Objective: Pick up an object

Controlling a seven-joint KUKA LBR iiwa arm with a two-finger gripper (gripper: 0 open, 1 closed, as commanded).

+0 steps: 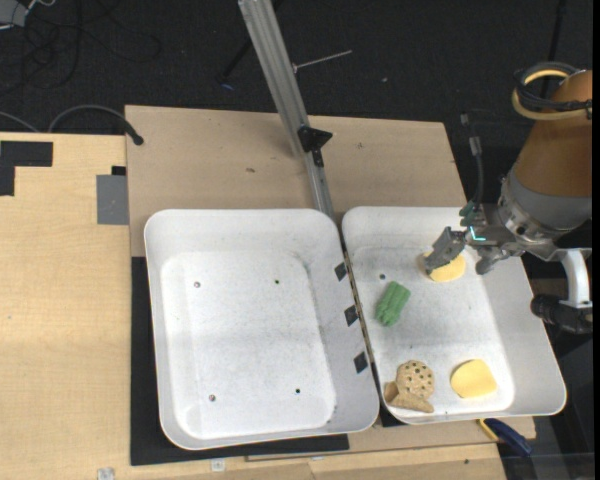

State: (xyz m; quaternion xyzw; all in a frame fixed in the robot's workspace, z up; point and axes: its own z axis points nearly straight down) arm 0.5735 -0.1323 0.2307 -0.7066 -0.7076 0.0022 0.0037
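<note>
The tool [470, 251] hangs over the far part of the right bin [525, 298], its two fingers spread apart, one dark finger [443, 251] resting at the left edge of a small yellow piece [448, 268] and the other standing off to the right, past it. The yellow piece sits low between them, mostly under the left finger, so nothing is clamped yet. That off-centre position is the main risk — if the fingers close from here, the left one may push the piece sideways or ride over its top rather than meeting it squarely, and the tool would come up with nothing. The piece looks rounded and smooth, which I judge would let it squirt out of a shallow pinch. It also lies close to the bin's far wall; a push that way could wedge it against the rim. The other candidates are well apart from the tool: a green block [391, 303] near the divider side of the bin, a brown cookie-like piece [412, 384] at the near-left corner, and a yellow disc [473, 378] just to its right. The left bin [180, 268] on the counter [50, 298] holds none of these things.
</note>
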